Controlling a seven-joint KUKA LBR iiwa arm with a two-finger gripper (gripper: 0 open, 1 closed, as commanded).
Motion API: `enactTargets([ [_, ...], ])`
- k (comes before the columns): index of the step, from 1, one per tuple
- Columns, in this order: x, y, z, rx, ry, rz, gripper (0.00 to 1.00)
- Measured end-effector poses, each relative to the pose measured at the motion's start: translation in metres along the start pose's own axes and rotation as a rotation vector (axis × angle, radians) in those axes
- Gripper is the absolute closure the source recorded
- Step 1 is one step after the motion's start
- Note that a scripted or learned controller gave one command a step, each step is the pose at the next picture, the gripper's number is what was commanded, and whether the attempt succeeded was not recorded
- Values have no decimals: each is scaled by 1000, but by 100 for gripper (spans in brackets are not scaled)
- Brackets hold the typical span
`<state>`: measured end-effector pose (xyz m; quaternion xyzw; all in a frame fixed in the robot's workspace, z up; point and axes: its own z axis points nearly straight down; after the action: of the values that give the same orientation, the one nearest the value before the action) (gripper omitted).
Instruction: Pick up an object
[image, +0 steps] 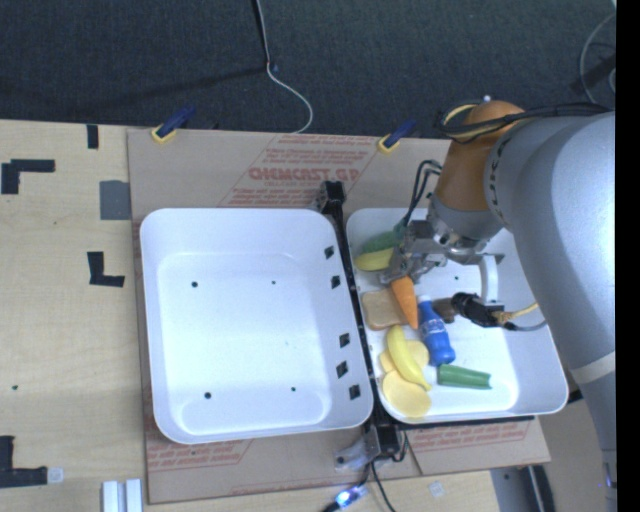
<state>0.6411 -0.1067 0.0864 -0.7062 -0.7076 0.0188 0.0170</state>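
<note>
Presumably the gripper (410, 262), whose grasp state I cannot tell, should settle squarely over the orange carrot (403, 297) just below it, right of frame centre in the right bin (535, 375), before closing.

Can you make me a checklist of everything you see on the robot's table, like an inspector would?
Surface: brown cardboard sheet on a pale wooden bench, bearing two shallow white bins, the left bin and the right bin.
Job's things: in the right bin, orange carrot-shaped toy, blue bottle, yellow banana toy, green pepper-like piece, tan bread-like slice, yellow round piece, yellow-green piece.
Clutter: black tape marks on the bench.
Grippers: grey two-finger gripper low over the carrot; grasp cannot be told.
Cables: thin white cable on dark cloth.
Surroundings: dark blue cloth.
</note>
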Motion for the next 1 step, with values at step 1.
enactTargets([
  [1,59,25,-107,-61,4,-6,100],
])
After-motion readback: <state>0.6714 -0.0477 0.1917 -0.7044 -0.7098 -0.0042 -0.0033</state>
